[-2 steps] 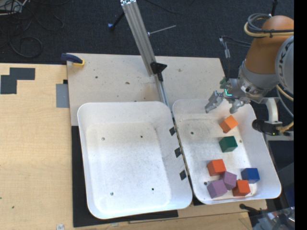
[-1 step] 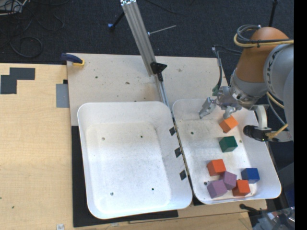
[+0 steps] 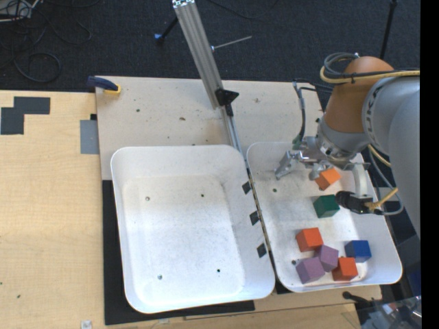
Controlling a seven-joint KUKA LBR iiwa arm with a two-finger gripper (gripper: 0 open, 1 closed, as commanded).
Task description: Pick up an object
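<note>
Orange cube [image 3: 328,177], small and tilted, sits in the right white bin [image 3: 274,204] just beside the metal two-finger gripper [image 3: 282,169], whose fingers I see splayed apart over bare bin floor, clamping nothing. Near it I see a dark green block [image 3: 326,205]; further down, a red-orange cube [image 3: 309,238], two purple blocks [image 3: 319,264], a blue cube [image 3: 357,249] and another orange one [image 3: 345,269]. Left bin [image 3: 137,177] beside it

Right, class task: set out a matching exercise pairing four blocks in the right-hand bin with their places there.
Things:
1. small green cube
2. small blue cube
3. orange block under the hand
4. larger purple cube

Places:
A. nearest the bin's front edge, left of the cluster
B. farthest back
C. middle, alone
D. right side of the front cluster

Pairs: 1-C, 2-D, 3-B, 4-A
</note>
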